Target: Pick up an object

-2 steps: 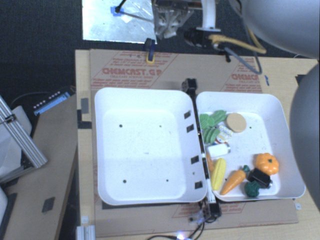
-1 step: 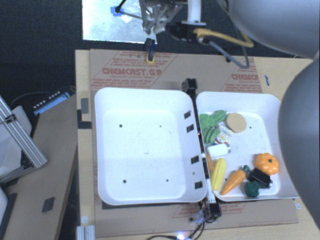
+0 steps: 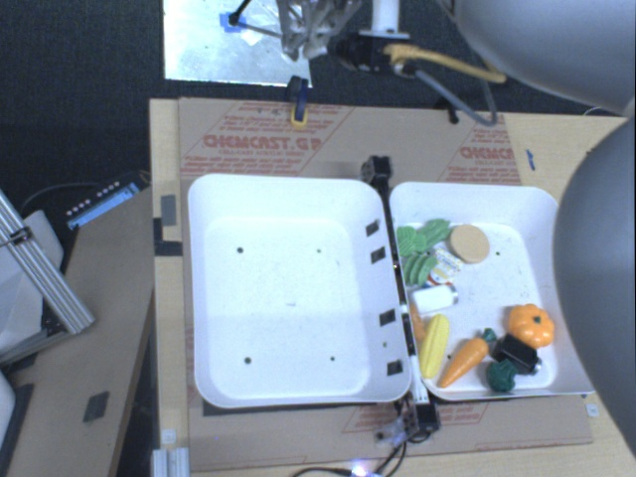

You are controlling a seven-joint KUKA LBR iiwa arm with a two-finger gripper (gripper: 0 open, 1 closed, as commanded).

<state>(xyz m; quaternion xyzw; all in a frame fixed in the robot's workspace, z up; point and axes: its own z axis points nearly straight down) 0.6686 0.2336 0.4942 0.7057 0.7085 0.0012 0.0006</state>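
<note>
1. Cardboard sheet (image 3: 268,139) covers the bench, w/ two white bins side by side on it; left bin (image 3: 283,296) has bare floor, right bin (image 3: 542,217) holds all the items.
2. Items sit bunched toward the right bin's left and near edges, prob. just where they were dropped: green leafy piece (image 3: 421,247), tan disc (image 3: 469,243), white block (image 3: 433,298), corn (image 3: 434,346), carrot (image 3: 463,362), orange pumpkin (image 3: 529,324), black piece (image 3: 516,354), broccoli (image 3: 501,376).
3. Gripper (image 3: 303,30) hangs high at the top of the view, over a shiny plate (image 3: 209,23) beyond the bins, well apart from every item. Looks parked clear so the bins stay visible; no pick begun yet, by my read.
4. Gripper state: cannot tell, too blurred, metal on metal bkgd. Nothing visibly held.
5. Arm (image 3: 596,296) looms blurred at right, cutting off the right bin's far side. Packet by the leafy piece too small to ID.
</note>
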